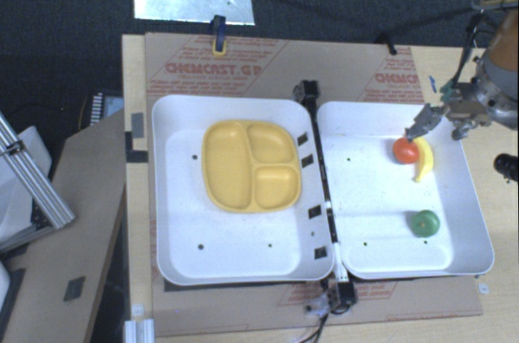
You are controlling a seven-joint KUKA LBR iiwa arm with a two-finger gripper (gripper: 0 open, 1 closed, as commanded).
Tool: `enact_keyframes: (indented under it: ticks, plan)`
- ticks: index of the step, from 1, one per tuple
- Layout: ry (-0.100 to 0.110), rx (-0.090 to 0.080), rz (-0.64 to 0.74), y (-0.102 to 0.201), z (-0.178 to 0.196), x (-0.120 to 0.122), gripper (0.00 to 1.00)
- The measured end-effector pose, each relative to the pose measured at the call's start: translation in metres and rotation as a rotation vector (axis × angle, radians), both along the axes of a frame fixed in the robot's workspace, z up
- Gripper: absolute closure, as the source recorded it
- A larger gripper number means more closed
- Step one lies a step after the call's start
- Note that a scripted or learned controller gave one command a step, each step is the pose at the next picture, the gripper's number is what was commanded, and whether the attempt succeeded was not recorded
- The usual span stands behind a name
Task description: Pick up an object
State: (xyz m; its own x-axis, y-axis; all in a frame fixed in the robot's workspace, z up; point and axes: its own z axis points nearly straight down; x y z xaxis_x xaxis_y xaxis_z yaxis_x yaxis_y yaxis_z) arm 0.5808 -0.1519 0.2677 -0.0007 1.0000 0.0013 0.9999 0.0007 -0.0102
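Observation:
In the right bin [381, 260] lie three small objects. A red-orange tomato [405, 151] sits near the bin's upper right, touching a yellow banana [423, 160] on its right. A green round fruit [422, 223] rests lower down, toward the front. My gripper [442, 123] hangs at the bin's upper right corner, just above and right of the tomato and banana. Its two grey fingers [423, 123] are spread apart, with nothing between them.
The left bin [174, 252] holds a yellow divided plate [250, 165] with three compartments. A black divider strip [318, 171] runs between the bins. Cardboard [243, 62] lies under both bins, and a yellow clamp [219, 37] sits at its back edge.

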Motion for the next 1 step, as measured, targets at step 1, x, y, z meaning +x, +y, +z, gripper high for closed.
enact_keyframes:
  ticks: [1]
  plan:
    - [-0.012,-0.002,0.002,0.0004,0.007,0.0019,0.0]
